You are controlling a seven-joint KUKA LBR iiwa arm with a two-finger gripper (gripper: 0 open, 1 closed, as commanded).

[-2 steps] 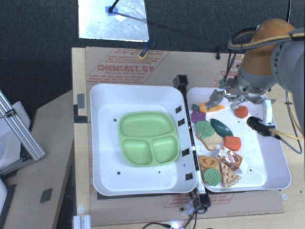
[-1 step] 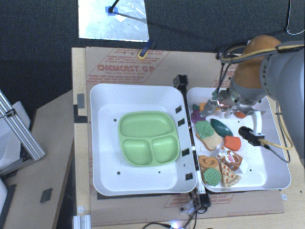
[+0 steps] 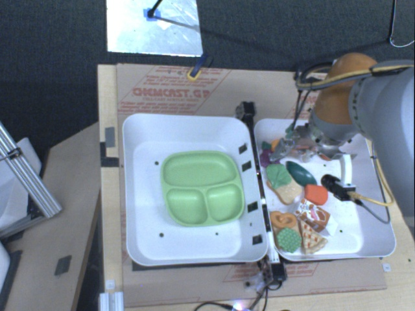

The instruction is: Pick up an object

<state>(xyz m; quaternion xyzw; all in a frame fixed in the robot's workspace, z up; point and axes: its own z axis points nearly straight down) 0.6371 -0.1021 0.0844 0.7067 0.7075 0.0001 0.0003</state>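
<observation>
Right bin (image 3: 379, 238), toys (image 3: 299, 203) below tool (image 3: 290, 146)

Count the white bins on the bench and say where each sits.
2. The left bin holds a green divided plate; the right bin holds small toy foods, under the arm.

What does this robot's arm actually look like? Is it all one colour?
Not quite. The arm is a thick, rounded grey tube with an orange band above the wrist. Thin yellowish and dark cables loop around that band, and another cable trails over the right bin. The wrist end carries darker metal parts.
</observation>
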